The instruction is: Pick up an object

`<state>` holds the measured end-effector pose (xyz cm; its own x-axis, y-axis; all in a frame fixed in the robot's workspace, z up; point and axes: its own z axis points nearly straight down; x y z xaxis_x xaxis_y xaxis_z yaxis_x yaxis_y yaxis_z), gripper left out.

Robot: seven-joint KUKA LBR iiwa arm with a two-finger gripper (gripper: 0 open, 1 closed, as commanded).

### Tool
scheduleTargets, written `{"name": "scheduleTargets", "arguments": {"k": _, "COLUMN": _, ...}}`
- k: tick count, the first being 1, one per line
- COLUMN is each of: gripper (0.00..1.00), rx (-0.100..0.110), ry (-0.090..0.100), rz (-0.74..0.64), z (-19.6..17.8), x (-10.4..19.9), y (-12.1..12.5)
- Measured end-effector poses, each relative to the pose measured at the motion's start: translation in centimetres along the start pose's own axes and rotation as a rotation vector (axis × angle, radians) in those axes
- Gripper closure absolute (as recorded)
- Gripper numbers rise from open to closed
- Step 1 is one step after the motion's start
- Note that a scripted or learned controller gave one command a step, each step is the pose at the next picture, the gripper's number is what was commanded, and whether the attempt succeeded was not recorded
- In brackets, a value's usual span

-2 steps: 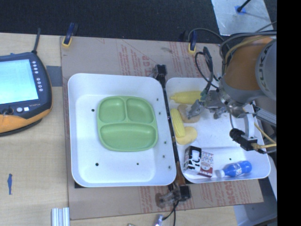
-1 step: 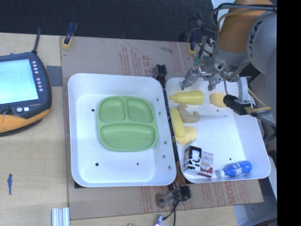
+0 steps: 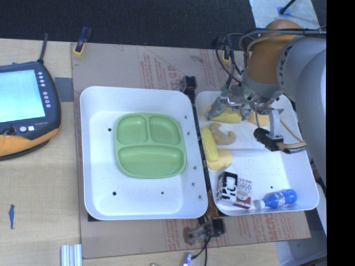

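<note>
my hand [image 3: 239, 105] hangs low over the far end of the right bin [image 3: 302, 201], right at a yellow banana-like piece [image 3: 226, 116]; whether it grips that piece, i cannot tell. just beside it lie a tan piece [image 3: 223, 134] and a yellow corn cob [image 3: 211, 144]. nearer the front sit a small packet [image 3: 235, 188] and a blue bottle [image 3: 278, 198]. the left bin [image 3: 97, 198] carries a green divided plate [image 3: 149, 145].

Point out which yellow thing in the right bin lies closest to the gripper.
The yellow piece at the bin's far end, right beneath the gripper. The larger yellow object lies nearer the camera along the left wall, beside a tan piece.
</note>
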<state>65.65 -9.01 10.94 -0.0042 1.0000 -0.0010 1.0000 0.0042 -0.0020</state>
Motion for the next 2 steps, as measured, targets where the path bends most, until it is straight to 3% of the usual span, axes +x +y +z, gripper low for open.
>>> {"name": "scheduleTargets", "arguments": {"k": 1, "gripper": 0.00, "rx": -0.003, "ry": 0.000, "rz": -0.001, "z": 1.4, "x": -0.8, "y": 0.2}}
{"name": "scheduleTargets", "arguments": {"k": 2, "gripper": 1.00, "rx": -0.001, "ry": -0.001, "rz": -0.002, "z": 0.3, "x": -0.9, "y": 0.2}}
